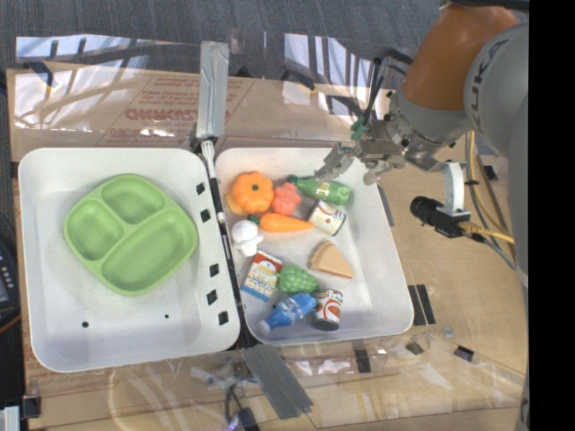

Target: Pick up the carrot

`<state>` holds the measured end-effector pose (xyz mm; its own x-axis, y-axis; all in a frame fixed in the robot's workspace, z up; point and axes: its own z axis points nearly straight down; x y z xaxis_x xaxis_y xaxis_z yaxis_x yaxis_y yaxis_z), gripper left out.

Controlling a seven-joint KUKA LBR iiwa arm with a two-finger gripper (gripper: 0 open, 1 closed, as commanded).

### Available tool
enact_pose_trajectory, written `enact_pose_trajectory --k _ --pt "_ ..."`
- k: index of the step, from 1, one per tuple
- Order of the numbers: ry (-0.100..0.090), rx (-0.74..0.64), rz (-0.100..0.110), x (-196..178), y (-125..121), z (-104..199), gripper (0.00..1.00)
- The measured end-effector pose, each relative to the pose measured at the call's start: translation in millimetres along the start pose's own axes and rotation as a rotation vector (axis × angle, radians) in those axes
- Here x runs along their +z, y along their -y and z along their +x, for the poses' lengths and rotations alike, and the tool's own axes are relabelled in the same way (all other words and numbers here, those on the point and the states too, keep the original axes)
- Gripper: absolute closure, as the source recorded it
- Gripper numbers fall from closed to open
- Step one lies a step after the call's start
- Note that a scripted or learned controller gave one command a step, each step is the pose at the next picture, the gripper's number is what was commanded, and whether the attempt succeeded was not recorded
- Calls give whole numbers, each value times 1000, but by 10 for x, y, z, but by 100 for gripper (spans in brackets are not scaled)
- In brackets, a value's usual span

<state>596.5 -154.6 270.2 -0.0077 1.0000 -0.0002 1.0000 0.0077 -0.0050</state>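
Nearest the camera, at the front of the right bin (pixel 395 268): a blue bottle (pixel 289 312) lying beside a small red-and-white can (pixel 329 308). Just behind, a green broccoli piece (pixel 297 280) next to a little carton (pixel 261 275), and a tan wedge (pixel 331 260) off to the right. Farther in, the carrot (pixel 286 224), lying flat with its tip pointing right, touching a white garlic bulb (pixel 244 233) on its left and a tilted can (pixel 327 217) on its right. Behind the carrot, an orange pumpkin (pixel 250 192) and a pink item (pixel 287 199). In the left bin (pixel 36 268), a green divided plate (pixel 131 233). Farthest back, over the right bin's rear edge, the gripper (pixel 349 170), fingers spread, hovering by a green bottle (pixel 322 189), well short of the carrot and pinching nothing. All on a brown desk (pixel 458 312).
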Motion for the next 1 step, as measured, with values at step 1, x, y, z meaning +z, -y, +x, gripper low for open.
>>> enact_pose_trajectory --k 1 --pt "-1 41 6 1456 -223 313 0"
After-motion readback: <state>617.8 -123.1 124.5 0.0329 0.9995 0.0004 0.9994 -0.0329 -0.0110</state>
